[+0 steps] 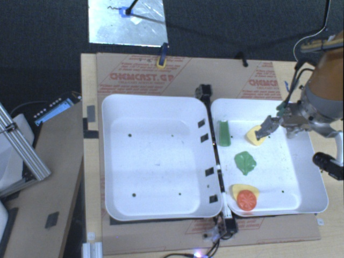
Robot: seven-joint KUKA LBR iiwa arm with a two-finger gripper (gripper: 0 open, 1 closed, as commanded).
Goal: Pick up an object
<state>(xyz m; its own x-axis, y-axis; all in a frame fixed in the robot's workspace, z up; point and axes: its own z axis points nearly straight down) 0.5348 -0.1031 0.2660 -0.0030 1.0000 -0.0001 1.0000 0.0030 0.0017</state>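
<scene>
Hand (264,133) low over right bin (317,195), tips on yellow piece (253,137), presumably for grasp; finger spread impossible to tell; green leaf (245,162) just beside, below.

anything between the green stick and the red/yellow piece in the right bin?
Yes: in the camera view a crumpled green piece lies between the green stick and the red/yellow piece, apart from both.
</scene>
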